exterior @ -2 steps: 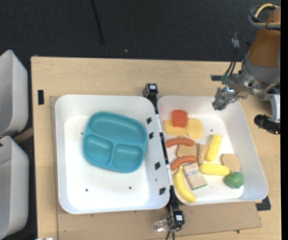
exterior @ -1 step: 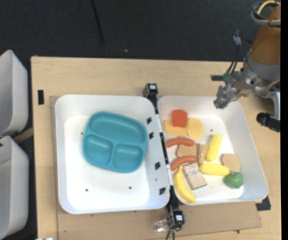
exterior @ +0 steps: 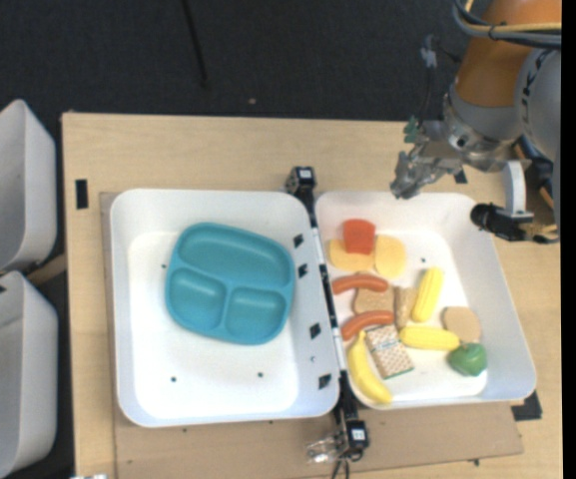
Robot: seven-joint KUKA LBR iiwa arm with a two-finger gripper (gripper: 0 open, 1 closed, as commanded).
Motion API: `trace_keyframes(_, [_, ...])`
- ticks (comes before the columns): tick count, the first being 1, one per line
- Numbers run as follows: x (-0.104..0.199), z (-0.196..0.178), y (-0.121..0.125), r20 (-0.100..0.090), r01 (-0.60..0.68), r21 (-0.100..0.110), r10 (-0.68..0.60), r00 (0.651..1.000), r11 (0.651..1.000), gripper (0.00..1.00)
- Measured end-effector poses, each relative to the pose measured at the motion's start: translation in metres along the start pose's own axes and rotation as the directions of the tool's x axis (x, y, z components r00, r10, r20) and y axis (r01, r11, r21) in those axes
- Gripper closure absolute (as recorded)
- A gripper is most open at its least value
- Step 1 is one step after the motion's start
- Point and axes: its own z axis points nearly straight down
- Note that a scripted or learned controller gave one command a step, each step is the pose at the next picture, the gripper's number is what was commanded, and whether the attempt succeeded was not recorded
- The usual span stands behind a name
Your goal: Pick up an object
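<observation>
A: Where is the gripper (exterior: 408,186) at this moment?

B: It hangs over the far rim of the right bin (exterior: 497,277), near the far left corner of that bin. The fingers point down, but from this slant I cannot tell if they are wide or narrow. I see nothing between them.

A: And the objects to pick?

B: All of them lie in the right bin, crowded toward its left and near sides. Closest to the gripper is a red block (exterior: 358,236), with a round yellow piece (exterior: 390,256) just beside it. Nearer to the camera are two sausages (exterior: 360,283), an ear of corn (exterior: 426,294), a banana (exterior: 367,375), a small patterned packet (exterior: 389,352) and a green piece (exterior: 467,359) at the near right.

A: Is there open room in this bin?

B: Yes, the far right part of the floor is bare. The objects in the middle touch one another, so the space between them is small.

A: What is around?

B: The left bin (exterior: 138,267) holds a blue divided tray (exterior: 231,283). Black clips (exterior: 300,179) sit along the rims where the two bins meet. A black part (exterior: 497,220) of the arm is over the right rim.
</observation>
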Motion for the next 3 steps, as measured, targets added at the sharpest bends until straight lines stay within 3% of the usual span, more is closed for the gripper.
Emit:
trace_keyframes(1, [0.027, -0.005, 0.015, 0.0, -0.002, 0.001, 0.002, 1.0, 1.0, 1.0])
trace_keyframes(3, [0.032, 0.012, 0.017, 0.003, -0.002, 0.002, 0.002, 1.0, 1.0, 1.0])
